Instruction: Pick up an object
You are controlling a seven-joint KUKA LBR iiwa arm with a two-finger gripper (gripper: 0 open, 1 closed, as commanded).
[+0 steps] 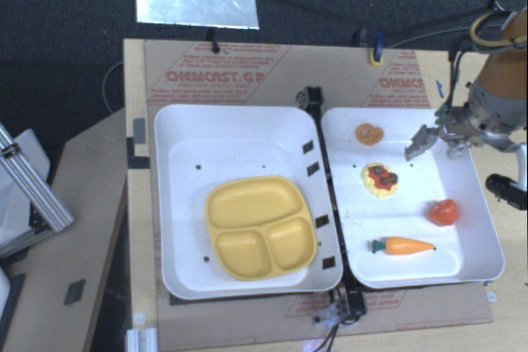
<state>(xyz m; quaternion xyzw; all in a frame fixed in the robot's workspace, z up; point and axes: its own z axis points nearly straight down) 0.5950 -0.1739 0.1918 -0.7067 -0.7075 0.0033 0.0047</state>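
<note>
You've got the gripper hanging over the upper right part of the right bin, and honestly you can't tell whether it's apart or together from this angle. Nothing sits in it. Your pickable stuff is all in that right bin: a pretzel near the top, a little pizza below it, a tomato and a carrot. The left bin holds a yellow divided tray.
</note>
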